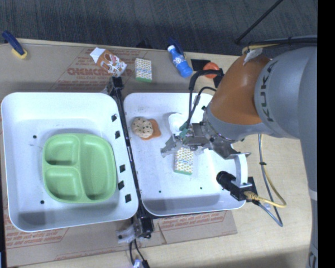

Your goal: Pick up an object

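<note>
"KUKA" is read on the arm [279,94] | patterned sponge [183,161] is laid lengthwise toward the near rim of the right bin [156,202] | pincer [181,144] state cannot be told

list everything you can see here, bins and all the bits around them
bins: 2, white, side by side on the bench
divided tray: 1, light green, in the left bin
cookie: 1, tan with dark chips, upper left of the right bin
patterned sponge: 1, green and white, middle of the right bin, just under the gripper
second patterned sponge: 1, green and white, on the cardboard behind the bins
snack packet: 1, white and orange, on the cardboard behind the left bin
blue clamps: 2, one behind the right bin, one at the far left corner
cardboard sheet: 1, brown with red print, under the bins
arm: 1, grey with orange band, reaching in from the right
gripper: 1, metal, over the right bin
</note>
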Controlling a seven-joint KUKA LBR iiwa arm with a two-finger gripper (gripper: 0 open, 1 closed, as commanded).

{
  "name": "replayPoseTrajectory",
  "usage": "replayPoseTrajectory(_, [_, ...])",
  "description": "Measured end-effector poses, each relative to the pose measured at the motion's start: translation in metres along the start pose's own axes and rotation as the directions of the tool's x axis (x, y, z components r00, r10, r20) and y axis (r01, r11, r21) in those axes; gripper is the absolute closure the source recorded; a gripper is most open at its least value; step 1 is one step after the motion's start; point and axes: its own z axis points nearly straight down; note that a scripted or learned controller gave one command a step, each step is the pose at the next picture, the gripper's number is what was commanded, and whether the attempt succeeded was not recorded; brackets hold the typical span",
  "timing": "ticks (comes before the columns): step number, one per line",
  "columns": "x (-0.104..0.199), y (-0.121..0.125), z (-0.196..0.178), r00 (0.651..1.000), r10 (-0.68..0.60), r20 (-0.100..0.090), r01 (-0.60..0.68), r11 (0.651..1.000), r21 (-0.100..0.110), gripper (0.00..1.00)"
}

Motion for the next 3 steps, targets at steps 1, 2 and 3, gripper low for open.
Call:
replayPoseTrajectory(1, [0.000, 0.004, 0.106, 1.000, -0.002, 0.002, 0.002, 1.000, -0.010, 0.00])
replayPoseTrajectory(2, [0.000, 0.004, 0.096, 1.000, -0.007, 0.003, 0.007, 1.000, -0.008, 1.00])
replayPoseTrajectory(3, [-0.054, -0.037, 0.010, 1.000, 0.002, 0.002, -0.002, 1.000, -0.004, 1.00])
